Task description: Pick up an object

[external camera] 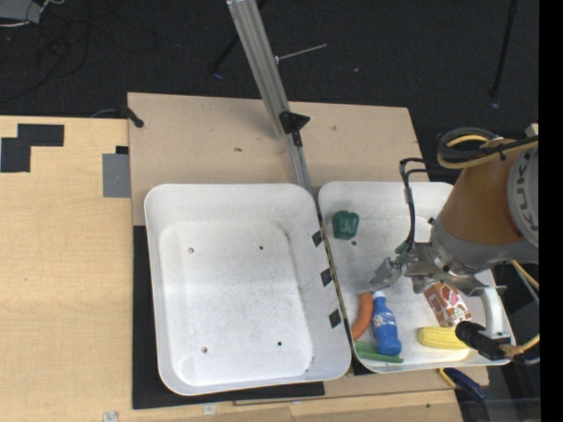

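Camera view, starting at the near edge of the right-hand shallow white bin (413, 364): a yellow corn cob toy (442, 338) lies with its long axis roughly left to right, and a thin green stick-like piece (380, 352) lies flat by the bin's near rim. Just left of the corn, a blue plastic bottle with a white cap (383, 321) lies with its long axis running near to far, cap pointing away from the camera; beside it an orange carrot-shaped toy (362, 315) lies almost parallel, hard against the bin's left wall. A red-and-white printed packet (447, 305) lies tilted next to the gripper (406, 272); its print is too small to read. The gripper sits low over the middle of the bin, just beyond the bottle's cap, and whether its jaws are open or closed cannot be told. Farther back, a dark green rounded pepper-like toy (345, 225) rests well apart from the others. The left-hand shallow white bin (167, 236) lies alongside.
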### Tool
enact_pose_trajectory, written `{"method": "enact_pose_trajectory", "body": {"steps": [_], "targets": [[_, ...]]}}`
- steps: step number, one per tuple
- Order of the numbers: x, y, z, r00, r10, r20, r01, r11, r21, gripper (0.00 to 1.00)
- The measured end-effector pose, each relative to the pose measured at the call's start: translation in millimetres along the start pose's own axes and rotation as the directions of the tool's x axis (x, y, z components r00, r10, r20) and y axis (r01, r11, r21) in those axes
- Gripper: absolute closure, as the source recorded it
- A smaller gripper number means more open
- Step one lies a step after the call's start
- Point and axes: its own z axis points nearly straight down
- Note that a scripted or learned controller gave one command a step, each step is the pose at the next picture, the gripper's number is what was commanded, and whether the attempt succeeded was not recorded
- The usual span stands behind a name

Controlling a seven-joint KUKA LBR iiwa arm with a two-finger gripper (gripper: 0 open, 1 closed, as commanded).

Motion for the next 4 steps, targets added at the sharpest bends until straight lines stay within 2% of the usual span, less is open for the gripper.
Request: {"method": "enact_pose_trajectory", "body": {"steps": [1,2,3,4], "targets": [[-3,0,-12,1.000,0.007,0.001,-0.007,1.000,-0.003,1.00],[-11,-1,-72,1.000,0.004,0.003,-0.004,1.000,-0.011,1.00],[-11,-1,-50,1.000,0.004,0.001,-0.004,1.000,-0.002,1.00],[32,9,-50,1.000,-0.004,0.000,0.004,1.000,-0.005,1.00]]}}
